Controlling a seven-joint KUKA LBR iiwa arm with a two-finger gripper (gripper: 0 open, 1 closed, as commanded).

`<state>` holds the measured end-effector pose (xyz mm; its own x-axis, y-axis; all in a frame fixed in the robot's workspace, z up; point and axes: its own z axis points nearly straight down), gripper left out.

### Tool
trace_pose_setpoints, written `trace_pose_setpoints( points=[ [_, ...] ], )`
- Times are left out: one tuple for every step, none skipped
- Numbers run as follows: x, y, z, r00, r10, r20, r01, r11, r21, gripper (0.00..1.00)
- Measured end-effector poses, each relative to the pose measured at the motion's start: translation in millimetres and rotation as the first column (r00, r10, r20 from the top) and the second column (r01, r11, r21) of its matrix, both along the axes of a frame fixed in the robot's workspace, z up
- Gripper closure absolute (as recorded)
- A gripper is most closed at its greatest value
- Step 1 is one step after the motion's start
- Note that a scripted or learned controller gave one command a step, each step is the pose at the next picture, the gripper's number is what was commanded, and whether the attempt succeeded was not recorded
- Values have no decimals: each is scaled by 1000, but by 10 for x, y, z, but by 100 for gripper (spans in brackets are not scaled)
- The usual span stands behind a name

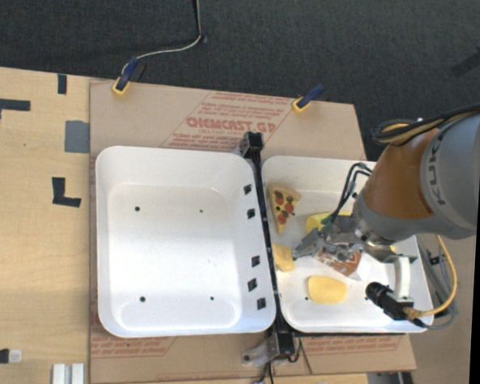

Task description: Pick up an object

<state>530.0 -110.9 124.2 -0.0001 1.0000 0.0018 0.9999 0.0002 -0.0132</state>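
On the counter [28, 215], 2 shallow white plastic bins sit side by side on a brown cardboard sheet [228, 121] clipped at its far edge by 2 small blue-and-yellow clamps. The left white bin [168, 304] shows bare floor with a few dark dots. The right white bin [302, 171] holds the loose things: a toy pizza slice with red dots [283, 206] lies by the bin's left wall near its far corner, a small pale yellow chunk [284, 258] rests against that same wall further toward the near edge, a flat round pale yellow piece [327, 291] lies near the near edge, and a bright yellow piece [316, 223] sits at mid-bin, partly hidden. The grey arm with its orange band [394, 188] reaches in from the bin's right edge, and the end effector [330, 248] hangs low over the bin's middle, just beside the bright yellow piece. Its metal tips are blurred against something reddish below, so whether they are spread or pressed together I cannot tell.
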Motion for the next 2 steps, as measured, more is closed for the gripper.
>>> trace_pose_setpoints(
  points=[
    [821,40,-405,1000,4,20,-4,1000,-4,0],
    [1262,27,-426,1000,-3,-22,3,1000,4,0]
  ],
)
